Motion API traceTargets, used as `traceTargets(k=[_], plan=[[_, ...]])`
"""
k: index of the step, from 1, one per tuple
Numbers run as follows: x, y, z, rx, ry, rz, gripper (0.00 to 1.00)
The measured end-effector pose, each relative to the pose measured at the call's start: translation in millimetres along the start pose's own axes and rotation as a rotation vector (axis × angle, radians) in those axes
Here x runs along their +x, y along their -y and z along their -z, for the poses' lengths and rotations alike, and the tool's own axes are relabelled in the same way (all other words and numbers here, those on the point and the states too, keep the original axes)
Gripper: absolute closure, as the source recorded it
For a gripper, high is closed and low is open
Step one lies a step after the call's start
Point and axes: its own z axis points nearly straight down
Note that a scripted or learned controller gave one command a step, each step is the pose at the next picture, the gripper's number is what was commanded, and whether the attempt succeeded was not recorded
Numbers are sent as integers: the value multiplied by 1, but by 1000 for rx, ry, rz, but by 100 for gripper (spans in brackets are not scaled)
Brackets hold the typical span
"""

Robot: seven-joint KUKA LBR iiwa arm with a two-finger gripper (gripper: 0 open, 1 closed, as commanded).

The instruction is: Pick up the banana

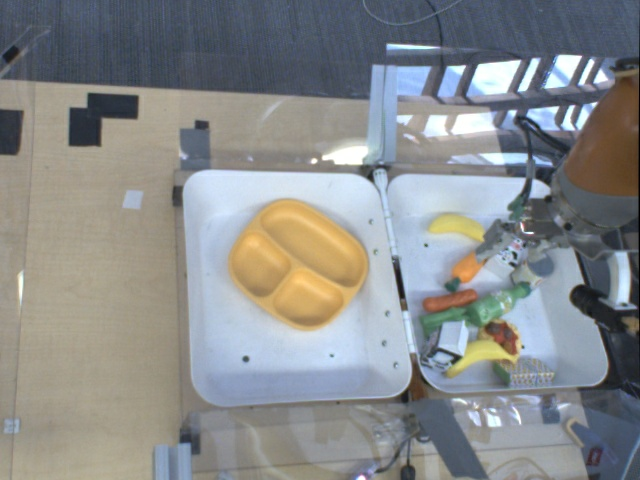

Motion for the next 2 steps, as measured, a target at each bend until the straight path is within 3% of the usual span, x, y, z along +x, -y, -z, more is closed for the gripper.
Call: traceTargets(k=[1, 2], plan=[[-71, -13, -39, -1, 2, -30, 0], [-35, -62, -102, -19, 8, 51, 0]])
